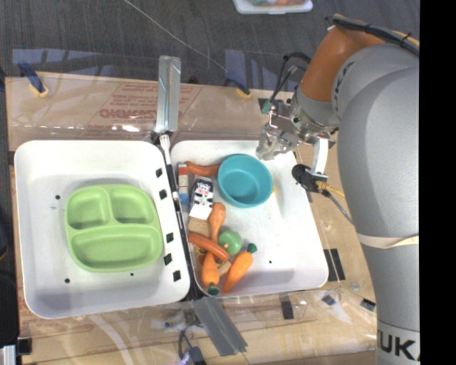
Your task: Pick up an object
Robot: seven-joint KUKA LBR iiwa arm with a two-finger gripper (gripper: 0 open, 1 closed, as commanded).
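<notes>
Bins (28, 214) hold green tray (112, 227) (left), blue bowl (245, 181), carrots (239, 269) — hand (274, 145) state unclear.

Even overhead light reaches my bench. Both white bins (285, 264) glare slightly. Shadows are soft; focus is slightly soft.

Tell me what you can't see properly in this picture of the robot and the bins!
- The hand: small and blurry above the right bin, so open or shut is unclear.
- The little carton: print too small to read.
- The toy food pile: pieces overlap, hiding lower ones.
- The tray at the top: cut off by the edge.
</notes>
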